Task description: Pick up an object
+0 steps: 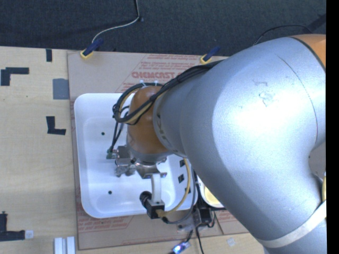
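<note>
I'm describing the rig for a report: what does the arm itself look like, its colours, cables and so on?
The arm is a thick, rounded shell in smooth light grey with a soft sheen. Above the wrist sits a glossy, barrel-shaped orange band, and black cables loop along its side. Below the band, the claw is small, bare silver metal.

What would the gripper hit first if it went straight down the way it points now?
Probably the bare white floor of the left bin. I see no object under the gripper, but the arm hides much there.
</note>
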You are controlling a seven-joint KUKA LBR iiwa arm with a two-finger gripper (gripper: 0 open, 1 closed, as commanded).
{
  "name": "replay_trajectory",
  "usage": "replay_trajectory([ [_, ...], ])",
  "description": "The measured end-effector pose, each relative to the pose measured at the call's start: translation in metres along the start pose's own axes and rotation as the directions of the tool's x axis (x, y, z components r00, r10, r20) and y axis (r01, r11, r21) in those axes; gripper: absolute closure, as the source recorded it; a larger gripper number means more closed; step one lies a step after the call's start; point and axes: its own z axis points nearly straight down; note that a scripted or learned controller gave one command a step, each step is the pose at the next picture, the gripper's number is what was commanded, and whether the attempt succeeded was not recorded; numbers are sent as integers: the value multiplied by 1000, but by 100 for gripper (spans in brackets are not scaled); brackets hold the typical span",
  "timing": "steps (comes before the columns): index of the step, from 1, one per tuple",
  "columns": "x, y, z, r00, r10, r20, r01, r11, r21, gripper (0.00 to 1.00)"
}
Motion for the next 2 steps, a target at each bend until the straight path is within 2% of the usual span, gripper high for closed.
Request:
replay_trajectory([
  [1, 55, 28, -6, 1000, -1, -1, 1, 1000, -8, 100],
  [2, 51, 106, -57, 1000, 3, 0, -3, 1000, -15, 100],
])
